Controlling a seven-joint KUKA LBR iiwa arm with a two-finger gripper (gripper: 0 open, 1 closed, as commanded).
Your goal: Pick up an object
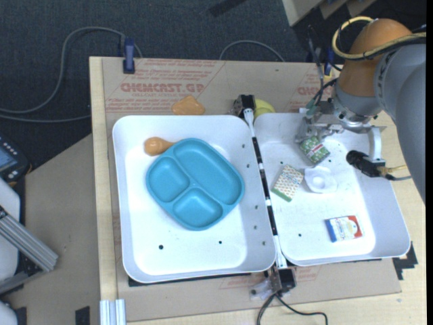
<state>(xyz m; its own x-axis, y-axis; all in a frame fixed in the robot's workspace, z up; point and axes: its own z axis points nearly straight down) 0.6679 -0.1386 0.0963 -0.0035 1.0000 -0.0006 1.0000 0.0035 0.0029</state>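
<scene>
The gripper (pixel 316 133) sits near the right bin's (pixel 379 246) far edge, clamped on a green packet (pixel 313 149); open floor lies toward the blue card (pixel 344 228).

A single camera hangs fixed above the bench (pixel 203 73) and looks down on it at a slant, set far enough back that both white bins sit whole in its view, the left bin (pixel 135 242) and the right bin (pixel 379 229) meeting along a seam near the middle. The bench's far edge lies toward the top of the view with dark carpet (pixel 135 12) beyond it, and its near edge runs along the bottom. The grey arm (pixel 406 80) comes in from the right, over the far right corner of the right bin.
</scene>
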